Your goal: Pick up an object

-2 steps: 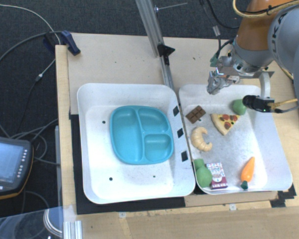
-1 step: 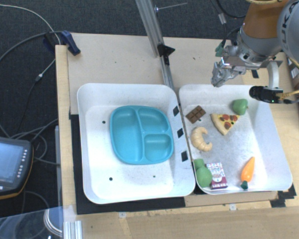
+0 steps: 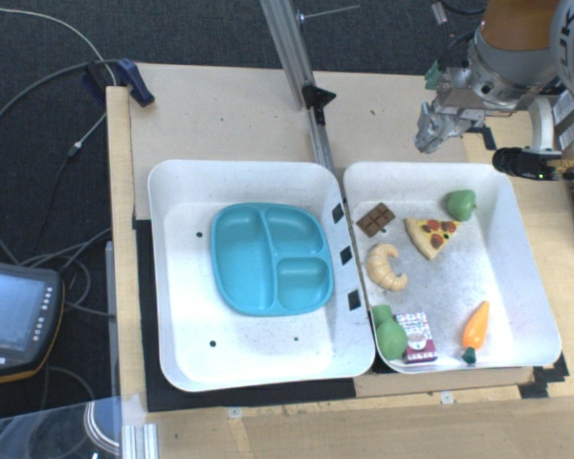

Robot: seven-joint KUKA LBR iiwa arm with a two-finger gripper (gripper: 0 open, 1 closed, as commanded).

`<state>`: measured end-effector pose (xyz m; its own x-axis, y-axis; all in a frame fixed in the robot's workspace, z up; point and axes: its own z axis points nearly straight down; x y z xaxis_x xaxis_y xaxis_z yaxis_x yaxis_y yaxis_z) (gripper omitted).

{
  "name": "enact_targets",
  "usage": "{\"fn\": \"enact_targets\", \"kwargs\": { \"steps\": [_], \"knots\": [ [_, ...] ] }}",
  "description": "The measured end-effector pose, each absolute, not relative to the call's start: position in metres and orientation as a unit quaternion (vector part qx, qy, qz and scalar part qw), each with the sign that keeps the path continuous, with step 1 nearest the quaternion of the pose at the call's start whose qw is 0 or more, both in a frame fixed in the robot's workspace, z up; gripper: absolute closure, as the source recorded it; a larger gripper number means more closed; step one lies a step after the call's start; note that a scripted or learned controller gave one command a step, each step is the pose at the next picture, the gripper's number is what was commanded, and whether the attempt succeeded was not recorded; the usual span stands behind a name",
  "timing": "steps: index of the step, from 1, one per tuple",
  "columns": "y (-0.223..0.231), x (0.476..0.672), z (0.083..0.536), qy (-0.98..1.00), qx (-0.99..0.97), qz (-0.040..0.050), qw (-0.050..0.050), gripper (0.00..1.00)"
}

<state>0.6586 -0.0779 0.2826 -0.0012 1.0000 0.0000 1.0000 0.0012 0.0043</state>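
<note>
A blue tray point(image 3: 271, 258) lies flat in the left bin point(image 3: 172, 256), likely as a drop spot. In the right bin point(image 3: 517, 256), the toys are scattered loose for picking: croissant point(image 3: 386, 266), pizza slice point(image 3: 430, 235), and carrot point(image 3: 474, 326), whose long axis runs steeply, tip toward the bin's near edge. The gripper point(image 3: 430, 134) hangs above the bin's far edge; whether the fingers are parted cannot be told.

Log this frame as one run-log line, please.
phase: pre-grasp | gripper: above bench, beyond right bin | holding: nothing seen | nearest items: green pepper, pizza slice
</note>
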Motion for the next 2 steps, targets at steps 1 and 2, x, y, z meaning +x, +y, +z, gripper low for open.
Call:
{"fn": "enact_targets", "kwargs": {
  "steps": [1,2],
  "knots": [
    [-0.018,0.651,0.27,0.709,0.705,-0.0002,-0.002,1.0],
    [0.033,0.632,0.266,0.709,0.705,-0.0006,-0.002,1.0]
  ]
}}
